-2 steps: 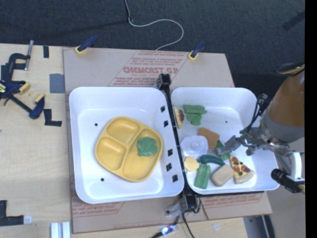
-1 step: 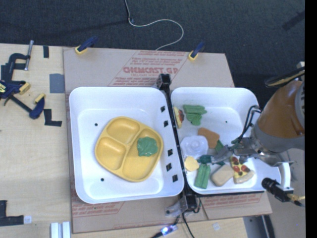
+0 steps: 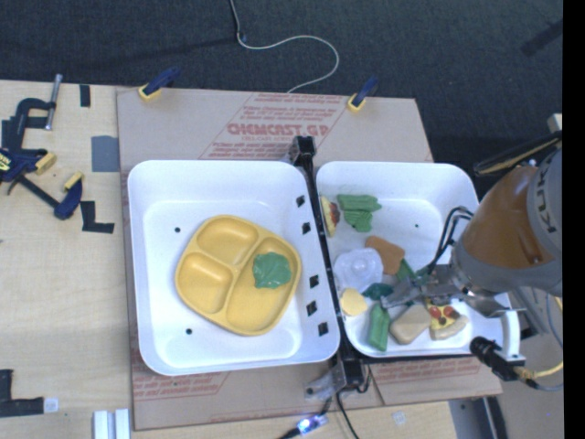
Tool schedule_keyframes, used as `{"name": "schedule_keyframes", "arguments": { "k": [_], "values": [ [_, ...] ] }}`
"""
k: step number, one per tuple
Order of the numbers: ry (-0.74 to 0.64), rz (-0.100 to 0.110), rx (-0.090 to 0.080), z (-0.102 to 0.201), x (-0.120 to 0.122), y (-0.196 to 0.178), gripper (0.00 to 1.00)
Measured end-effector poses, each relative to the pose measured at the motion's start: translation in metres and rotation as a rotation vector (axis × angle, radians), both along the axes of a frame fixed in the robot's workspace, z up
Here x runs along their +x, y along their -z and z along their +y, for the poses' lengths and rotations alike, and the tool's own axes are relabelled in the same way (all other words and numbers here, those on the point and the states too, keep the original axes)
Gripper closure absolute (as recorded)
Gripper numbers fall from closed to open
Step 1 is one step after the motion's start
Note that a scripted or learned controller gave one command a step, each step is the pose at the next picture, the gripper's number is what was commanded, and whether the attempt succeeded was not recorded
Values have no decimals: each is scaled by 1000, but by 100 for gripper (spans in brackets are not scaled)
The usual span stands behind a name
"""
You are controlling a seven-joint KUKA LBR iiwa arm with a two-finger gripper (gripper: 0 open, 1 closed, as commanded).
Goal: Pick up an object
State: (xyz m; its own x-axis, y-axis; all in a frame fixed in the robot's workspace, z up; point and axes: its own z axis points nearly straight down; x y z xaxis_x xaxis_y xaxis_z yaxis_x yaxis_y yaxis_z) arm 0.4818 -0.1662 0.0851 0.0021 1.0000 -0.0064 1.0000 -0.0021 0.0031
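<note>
The gripper (image 3: 395, 293) is low in the right bin (image 3: 430, 179), among the toy food (image 3: 384, 254). I cannot tell how it is set. A green leaf (image 3: 271, 269) lies on the yellow plate (image 3: 210, 277).

light wood bench (image 3: 55, 291), cardboard sheet (image 3: 265, 126) clamped on it, dark carpet floor (image 3: 411, 26) beyond.

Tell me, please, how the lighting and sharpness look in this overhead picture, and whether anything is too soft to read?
Camera view: light is even and soft, with faint shadows inside the left bin; the yellow tray shows mild sheen, no harsh glare; the gripper among the toy food looks soft and dark, so its fingers are unreadable; cardboard lettering stays legible.
</note>
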Motion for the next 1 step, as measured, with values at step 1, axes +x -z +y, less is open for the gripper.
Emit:
{"name": "schedule_keyframes", "arguments": {
  "k": [1],
  "values": [
    [1,-6,-3,-1,2,-13,100]
  ]
}}
